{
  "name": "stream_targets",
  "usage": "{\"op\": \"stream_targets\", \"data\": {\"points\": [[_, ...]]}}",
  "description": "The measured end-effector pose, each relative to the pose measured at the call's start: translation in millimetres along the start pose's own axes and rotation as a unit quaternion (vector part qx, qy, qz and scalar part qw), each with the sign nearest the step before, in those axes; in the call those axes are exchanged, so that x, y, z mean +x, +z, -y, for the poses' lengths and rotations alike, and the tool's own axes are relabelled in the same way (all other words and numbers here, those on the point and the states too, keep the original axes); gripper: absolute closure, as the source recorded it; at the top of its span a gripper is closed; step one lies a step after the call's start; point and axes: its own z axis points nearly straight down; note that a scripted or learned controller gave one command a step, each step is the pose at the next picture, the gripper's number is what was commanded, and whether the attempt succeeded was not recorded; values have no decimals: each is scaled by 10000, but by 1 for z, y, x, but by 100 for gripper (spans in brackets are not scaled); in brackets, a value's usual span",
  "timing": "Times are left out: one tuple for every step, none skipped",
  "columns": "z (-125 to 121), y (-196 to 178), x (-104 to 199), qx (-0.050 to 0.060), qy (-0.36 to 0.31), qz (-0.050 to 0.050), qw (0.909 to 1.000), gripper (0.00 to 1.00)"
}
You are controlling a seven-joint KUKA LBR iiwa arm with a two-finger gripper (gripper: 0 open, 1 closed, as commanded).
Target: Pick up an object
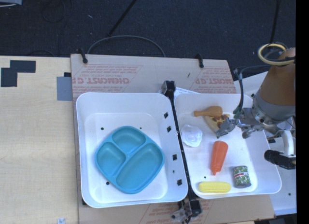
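While the carrot (pixel 218 156) lies in the middle of my right bin (pixel 270 182), its long axis runs nearly straight up and down the view, blunt orange top toward the far wall and narrow tip toward the near rim. My gripper (pixel 227 127) hangs just beyond its top, beside the tan toy drumstick (pixel 210 112); I cannot tell how it is set. Around it lie a clear cup (pixel 191 135), a corn cob (pixel 215 187) and a small can (pixel 241 176), and a blue divided plate (pixel 129 159) sits in the left bin (pixel 89 121).

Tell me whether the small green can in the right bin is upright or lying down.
Lying on its side: the green can shows its label along its length, near the corn in the right bin.
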Motion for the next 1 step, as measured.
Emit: {"op": "stream_targets", "data": {"points": [[-3, -7, 0, -63, -10, 11, 10000, 0]]}}
